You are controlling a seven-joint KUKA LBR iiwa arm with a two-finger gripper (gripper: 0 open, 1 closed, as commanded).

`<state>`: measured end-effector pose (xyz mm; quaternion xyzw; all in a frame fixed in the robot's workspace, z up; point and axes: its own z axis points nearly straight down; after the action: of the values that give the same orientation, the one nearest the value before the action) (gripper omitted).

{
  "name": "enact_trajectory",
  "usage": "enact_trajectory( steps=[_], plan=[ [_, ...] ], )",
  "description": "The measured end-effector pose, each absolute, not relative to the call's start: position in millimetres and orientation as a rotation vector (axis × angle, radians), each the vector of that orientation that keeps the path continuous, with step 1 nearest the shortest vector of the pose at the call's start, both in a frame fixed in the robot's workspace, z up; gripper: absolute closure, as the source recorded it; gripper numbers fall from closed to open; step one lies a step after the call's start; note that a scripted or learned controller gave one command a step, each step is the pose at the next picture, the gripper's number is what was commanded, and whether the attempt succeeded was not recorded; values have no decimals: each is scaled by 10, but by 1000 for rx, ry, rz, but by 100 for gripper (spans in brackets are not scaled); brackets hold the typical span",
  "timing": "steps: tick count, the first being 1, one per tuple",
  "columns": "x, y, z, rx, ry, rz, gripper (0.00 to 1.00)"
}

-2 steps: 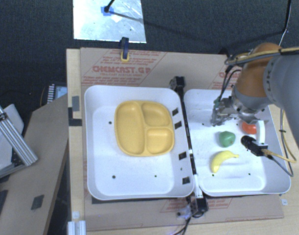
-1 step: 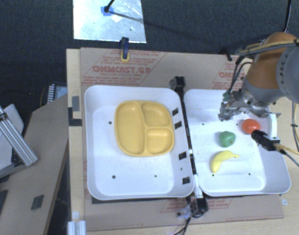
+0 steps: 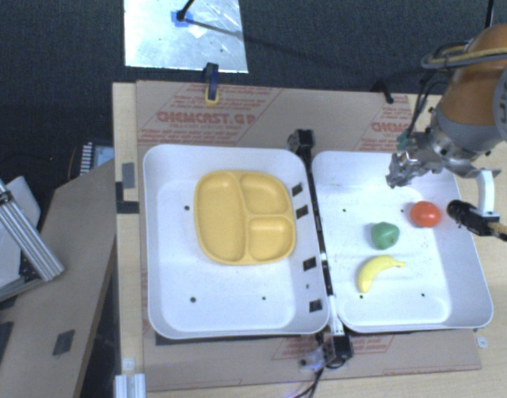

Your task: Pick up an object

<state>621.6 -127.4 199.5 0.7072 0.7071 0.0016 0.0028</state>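
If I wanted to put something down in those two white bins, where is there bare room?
Right white bin: bare floor left of the green round fruit and below the yellow banana. Crowded near the orange-red tomato and gripper. Left white bin: a bare strip below the yellow divided plate.

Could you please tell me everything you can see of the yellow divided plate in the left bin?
The yellow divided plate is a rounded square that looks like matte plastic, with three compartments: one long one along its left side and two smaller ones stacked on its right. It lies flat and upright, near the middle of the left bin, slightly toward the back. Only the bin floor touches it.
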Motion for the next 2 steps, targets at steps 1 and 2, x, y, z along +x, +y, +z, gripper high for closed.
enact_trajectory(
  steps=[1,2],
  plan=[
    [6191,-1289,2639,2212,2220,7,100],
    [6065,-800,2523,2214,2229,1,100]
  ],
)
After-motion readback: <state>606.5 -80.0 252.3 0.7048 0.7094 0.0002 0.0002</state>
